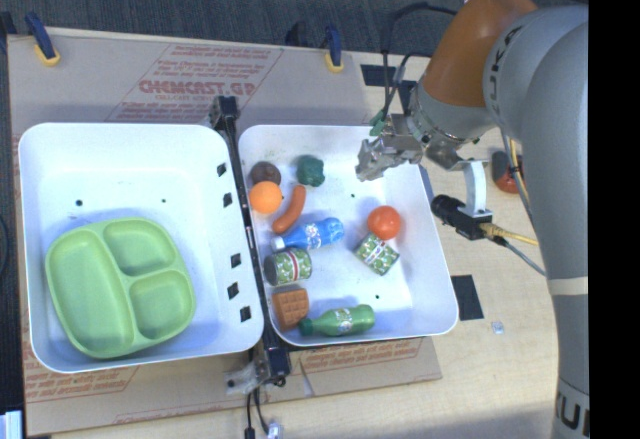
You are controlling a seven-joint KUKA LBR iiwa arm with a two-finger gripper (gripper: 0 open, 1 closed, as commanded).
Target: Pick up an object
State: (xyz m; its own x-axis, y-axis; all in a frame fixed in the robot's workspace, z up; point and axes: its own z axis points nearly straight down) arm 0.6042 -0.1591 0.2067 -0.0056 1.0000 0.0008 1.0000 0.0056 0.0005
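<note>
My gripper (372, 163) hangs over the back right part of the right bin (425, 302), above bare white floor. Nothing shows in its grasp. The nearest things are a dark green lump (310, 170) to its left and an orange-red ball (384, 222) in front of it. A patterned green can (377, 254) lies right by that ball. Further left lie a brown round piece (265, 172), an orange ball (265, 197), a red-orange sausage shape (289, 209) and a blue bottle (312, 233).
Near the right bin's front lie a second green can (288, 266), a brown waffle piece (291, 304) and a green bottle (338, 321). The left bin (60, 152) holds a green divided plate (120, 285). A black clip rail (236, 217) joins the bins.
</note>
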